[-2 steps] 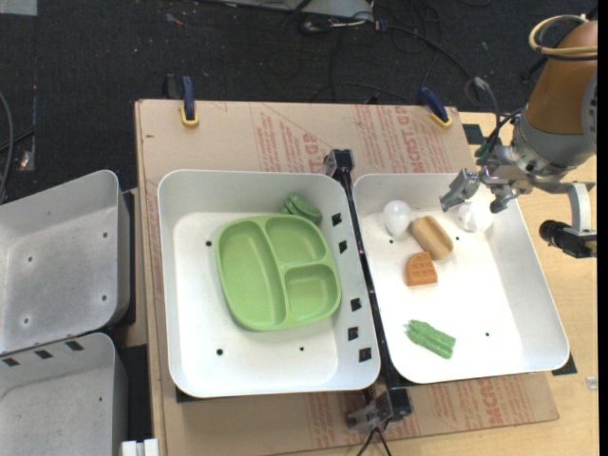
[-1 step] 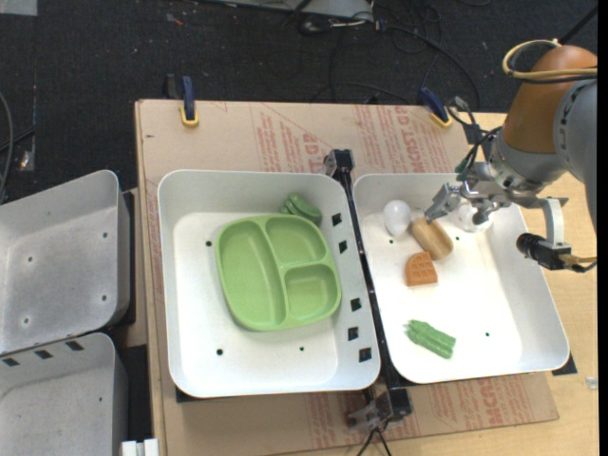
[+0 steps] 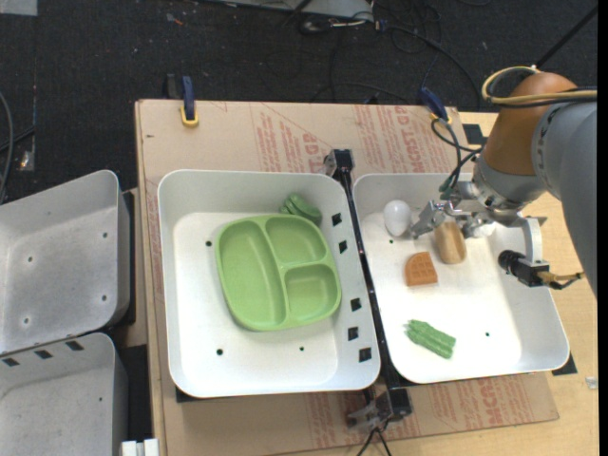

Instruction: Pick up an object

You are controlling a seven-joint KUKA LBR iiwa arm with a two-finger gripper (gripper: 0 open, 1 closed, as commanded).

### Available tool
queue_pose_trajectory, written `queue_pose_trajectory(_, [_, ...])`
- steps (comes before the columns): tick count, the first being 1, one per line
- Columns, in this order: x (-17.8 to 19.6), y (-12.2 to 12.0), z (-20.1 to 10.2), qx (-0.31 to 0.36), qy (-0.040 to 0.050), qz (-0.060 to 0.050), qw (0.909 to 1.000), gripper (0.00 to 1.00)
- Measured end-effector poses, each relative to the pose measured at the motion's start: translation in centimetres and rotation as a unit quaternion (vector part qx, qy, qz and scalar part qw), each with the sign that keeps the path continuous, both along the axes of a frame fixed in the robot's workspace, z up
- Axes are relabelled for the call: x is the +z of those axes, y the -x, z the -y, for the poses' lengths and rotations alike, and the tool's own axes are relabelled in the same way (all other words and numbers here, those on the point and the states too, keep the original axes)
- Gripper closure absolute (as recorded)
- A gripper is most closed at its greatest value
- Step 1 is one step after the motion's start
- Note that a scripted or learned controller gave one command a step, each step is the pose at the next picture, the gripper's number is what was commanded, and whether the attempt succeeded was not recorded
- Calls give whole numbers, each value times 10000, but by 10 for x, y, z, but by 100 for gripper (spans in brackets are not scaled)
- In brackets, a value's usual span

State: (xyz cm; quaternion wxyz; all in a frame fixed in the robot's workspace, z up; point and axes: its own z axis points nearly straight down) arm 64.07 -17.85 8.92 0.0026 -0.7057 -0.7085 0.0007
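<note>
Tan oblong obj [image 3: 450, 243] is sitting upright in the right bin [image 3: 532, 335], upper middle, w/ the gripper [image 3: 454, 215] hanging right over its top; can't tell how the gripper is set. Orange-brown block [image 3: 421, 270] is lying just beside it at lower left, white ball [image 3: 396, 218] near upper left, green ridged piece [image 3: 431, 338] well apart toward the front. Left bin [image 3: 190, 350] is carrying a green divided plate [image 3: 278, 272] & a small green item [image 3: 302, 207] touching its back edge

Grey arm [image 3: 570, 150] with orange band, black cables, metallic wrist.
</note>
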Motion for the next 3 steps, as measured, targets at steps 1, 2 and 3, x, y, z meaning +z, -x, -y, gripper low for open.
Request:
queue_pose_trajectory(1, [14,-2,1,5,17,32,10000,100])
queue_pose_trajectory(2, [77,-3,-3,-3,25,62,10000,100])
queue_pose_trajectory(3, [137,1,4,-20,26,59,10000,100])
